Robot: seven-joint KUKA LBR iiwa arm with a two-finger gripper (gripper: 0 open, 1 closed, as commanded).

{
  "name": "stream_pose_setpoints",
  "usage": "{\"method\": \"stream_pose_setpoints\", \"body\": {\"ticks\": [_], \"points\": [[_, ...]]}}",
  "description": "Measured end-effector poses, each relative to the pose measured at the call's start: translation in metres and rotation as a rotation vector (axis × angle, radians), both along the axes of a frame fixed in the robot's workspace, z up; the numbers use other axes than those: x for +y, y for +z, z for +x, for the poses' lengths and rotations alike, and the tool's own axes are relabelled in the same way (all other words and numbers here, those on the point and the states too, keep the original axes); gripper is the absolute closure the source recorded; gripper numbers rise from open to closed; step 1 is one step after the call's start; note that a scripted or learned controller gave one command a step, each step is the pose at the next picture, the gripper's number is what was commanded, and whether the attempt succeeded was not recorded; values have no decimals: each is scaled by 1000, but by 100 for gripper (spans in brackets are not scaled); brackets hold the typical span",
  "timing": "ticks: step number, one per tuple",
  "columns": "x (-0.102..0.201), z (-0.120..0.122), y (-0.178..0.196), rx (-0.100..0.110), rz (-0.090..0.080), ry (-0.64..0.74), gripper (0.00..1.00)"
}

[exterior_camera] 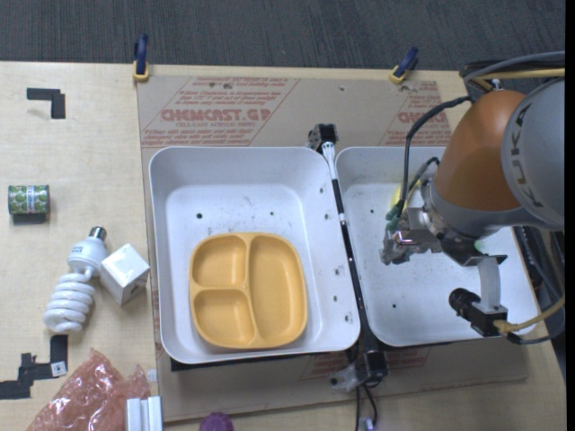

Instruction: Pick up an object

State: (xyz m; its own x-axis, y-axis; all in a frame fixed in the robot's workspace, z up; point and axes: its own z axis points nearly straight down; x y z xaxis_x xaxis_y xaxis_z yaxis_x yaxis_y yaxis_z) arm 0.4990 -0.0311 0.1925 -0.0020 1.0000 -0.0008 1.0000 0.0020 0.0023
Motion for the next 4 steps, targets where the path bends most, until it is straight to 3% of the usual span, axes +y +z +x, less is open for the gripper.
{"method": "stream_pose_setpoints", "body": {"ticks": [1, 2, 3, 4], "points": [[-44, 48, 0, 2, -1, -1, 100], [-85, 100, -30, 2, -1, -1, 100], [-85, 100, -30, 2, -1, -1, 0], [-61, 76, -100, 3, 0, -1, 0]]}}
